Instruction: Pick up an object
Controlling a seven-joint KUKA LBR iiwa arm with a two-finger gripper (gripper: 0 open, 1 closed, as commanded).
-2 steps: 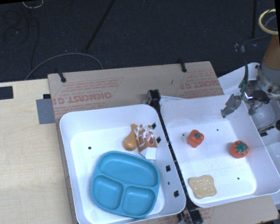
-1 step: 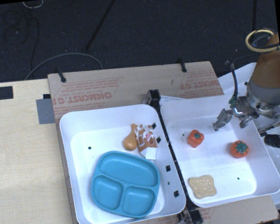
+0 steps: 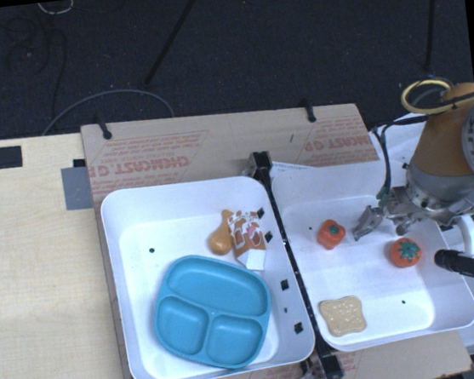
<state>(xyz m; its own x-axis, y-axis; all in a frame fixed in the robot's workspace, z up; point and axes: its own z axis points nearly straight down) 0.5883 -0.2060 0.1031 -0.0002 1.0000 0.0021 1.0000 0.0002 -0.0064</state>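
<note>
Tool (image 3: 376, 220) at the end of the grey arm (image 3: 441, 172) hangs low over the right bin (image 3: 383, 329), reaching in from the right side with its metal fingers (image 3: 366, 225) pointed leftward. Whether those fingers are spread or pressed together cannot be told from this angle – nothing is seen between them.

Three small things lie on the right bin's floor. An orange-red toy fruit with a green top (image 3: 331, 234) sits just left of the fingertips, near but apart from them. A second, similar red fruit with a green top (image 3: 405, 252) lies just below the wrist, toward the bin's right side. A tan slice of toy bread (image 3: 342, 315) rests flat near the front wall, well apart from the tool.

The left bin (image 3: 128, 241) holds a blue divided plate (image 3: 212, 311) with three compartments, lying at a slant across its lower half. Above the plate's upper right edge, close to the wall shared by the two bins, sits a brown-and-white cluster of small toys (image 3: 238, 232) – their exact kind is unclear.

Both bins rest on a cardboard sheet (image 3: 215, 148) laid over the pale wooden counter (image 3: 35, 286)
</note>
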